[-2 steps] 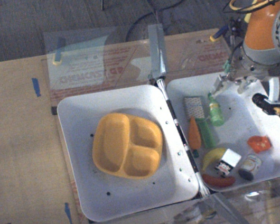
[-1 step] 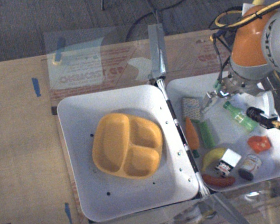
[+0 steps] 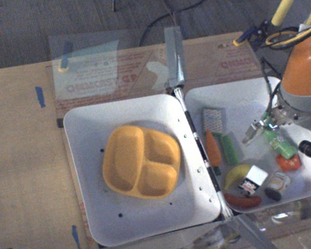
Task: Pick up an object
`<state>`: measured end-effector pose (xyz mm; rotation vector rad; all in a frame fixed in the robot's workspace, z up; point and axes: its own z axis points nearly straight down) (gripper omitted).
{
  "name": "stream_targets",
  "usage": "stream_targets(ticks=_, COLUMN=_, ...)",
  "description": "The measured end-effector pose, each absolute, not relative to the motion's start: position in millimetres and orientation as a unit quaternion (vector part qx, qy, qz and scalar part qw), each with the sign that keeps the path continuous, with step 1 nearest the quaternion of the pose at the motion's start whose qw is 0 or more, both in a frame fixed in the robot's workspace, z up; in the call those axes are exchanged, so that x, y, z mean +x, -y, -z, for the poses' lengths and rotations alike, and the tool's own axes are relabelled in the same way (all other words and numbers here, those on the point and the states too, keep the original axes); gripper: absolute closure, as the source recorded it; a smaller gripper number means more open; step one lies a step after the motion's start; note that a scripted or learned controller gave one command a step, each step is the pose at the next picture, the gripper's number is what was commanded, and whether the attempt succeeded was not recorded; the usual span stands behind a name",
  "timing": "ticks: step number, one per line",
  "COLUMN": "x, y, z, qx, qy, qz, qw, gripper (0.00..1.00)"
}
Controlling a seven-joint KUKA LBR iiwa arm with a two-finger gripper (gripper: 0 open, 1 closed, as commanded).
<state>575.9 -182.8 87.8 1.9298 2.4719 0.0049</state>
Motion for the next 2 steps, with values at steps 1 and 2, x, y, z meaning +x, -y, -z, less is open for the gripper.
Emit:
stream_targets(ticks=1, x=577.3, y=186.7, z=-98.0, qx=0.618, qy=-0.786, qz=-0.0034, qw=0.006, gripper=1.00)
stream_targets(ticks=2, x=609.6, y=117.4, z=-230.0, qx=0.617, qy=-0.787, qz=0.0001, qw=0.000, gripper=1.00)
